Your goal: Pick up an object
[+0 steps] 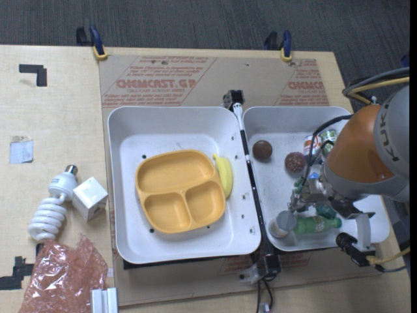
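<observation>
Hovering low in the right bin (280, 119), your gripper (301, 204) sits just above the green bottle (317, 225) by the bin's near wall; finger state: cannot tell. Open floor lies behind it, toward the brown ball (262, 150).

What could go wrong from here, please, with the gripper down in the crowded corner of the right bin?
1. The gripper is low among a green bottle and a grey cup lying close together, so it might nudge one away or catch both.
2. That clutter lies near the right bin's front wall, which may block a clean grasp.
3. The arm hides part of the bin, so things under it could get bumped.
</observation>
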Robot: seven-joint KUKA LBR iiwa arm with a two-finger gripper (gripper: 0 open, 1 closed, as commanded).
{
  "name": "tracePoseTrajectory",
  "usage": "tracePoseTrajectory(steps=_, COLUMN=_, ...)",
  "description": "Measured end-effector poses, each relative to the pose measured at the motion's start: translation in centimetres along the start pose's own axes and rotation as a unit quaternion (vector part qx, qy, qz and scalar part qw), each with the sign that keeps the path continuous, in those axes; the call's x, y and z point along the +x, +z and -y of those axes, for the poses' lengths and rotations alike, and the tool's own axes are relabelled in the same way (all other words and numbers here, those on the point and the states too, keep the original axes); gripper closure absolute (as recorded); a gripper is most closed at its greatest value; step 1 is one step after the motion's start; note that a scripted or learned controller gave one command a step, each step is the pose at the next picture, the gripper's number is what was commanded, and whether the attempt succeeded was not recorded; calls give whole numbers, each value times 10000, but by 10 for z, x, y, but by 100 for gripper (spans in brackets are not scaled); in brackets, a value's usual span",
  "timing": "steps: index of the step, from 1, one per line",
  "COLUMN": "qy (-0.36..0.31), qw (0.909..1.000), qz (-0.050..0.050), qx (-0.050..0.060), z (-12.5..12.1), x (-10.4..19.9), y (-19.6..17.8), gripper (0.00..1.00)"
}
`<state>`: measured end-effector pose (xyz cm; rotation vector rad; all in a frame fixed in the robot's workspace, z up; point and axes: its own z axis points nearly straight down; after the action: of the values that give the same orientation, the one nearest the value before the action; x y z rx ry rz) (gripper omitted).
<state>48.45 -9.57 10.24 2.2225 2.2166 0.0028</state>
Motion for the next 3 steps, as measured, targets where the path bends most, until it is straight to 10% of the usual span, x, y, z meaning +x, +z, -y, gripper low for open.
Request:
tracePoseTrajectory(steps=1, qy=-27, qw=10000, qz=1, qx=8, z=-37, x=55, y=-90, gripper=100)
tracePoseTrajectory(steps=2, qy=-26, qw=10000, qz=3, qx=5, z=-37, x=55, y=-90, gripper=0)
tracePoseTrajectory(steps=3, qy=-5, qw=10000, qz=-3, qx=18, z=2, x=2, y=4, gripper=0)
